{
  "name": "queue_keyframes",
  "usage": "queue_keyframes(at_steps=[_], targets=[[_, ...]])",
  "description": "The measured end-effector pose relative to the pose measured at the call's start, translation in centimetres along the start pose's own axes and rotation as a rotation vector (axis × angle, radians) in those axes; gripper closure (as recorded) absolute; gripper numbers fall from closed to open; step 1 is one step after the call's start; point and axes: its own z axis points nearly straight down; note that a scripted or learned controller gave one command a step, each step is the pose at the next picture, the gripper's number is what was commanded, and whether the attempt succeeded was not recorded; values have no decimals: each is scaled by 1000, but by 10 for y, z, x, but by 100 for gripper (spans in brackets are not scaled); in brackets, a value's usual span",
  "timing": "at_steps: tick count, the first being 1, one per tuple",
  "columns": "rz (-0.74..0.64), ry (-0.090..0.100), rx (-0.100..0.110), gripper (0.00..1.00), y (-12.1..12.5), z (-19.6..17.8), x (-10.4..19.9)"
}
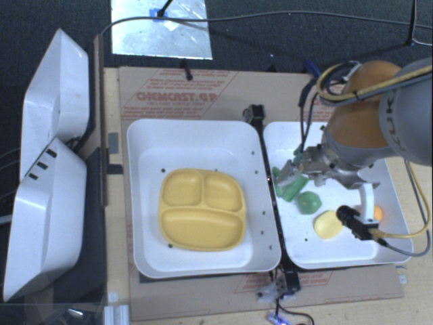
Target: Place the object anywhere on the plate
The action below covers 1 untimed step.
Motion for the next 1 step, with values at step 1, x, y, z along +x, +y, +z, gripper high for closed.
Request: queue_keyframes(at_steps=[1], targets=[[5,-2,4,0,64,-25,11]])
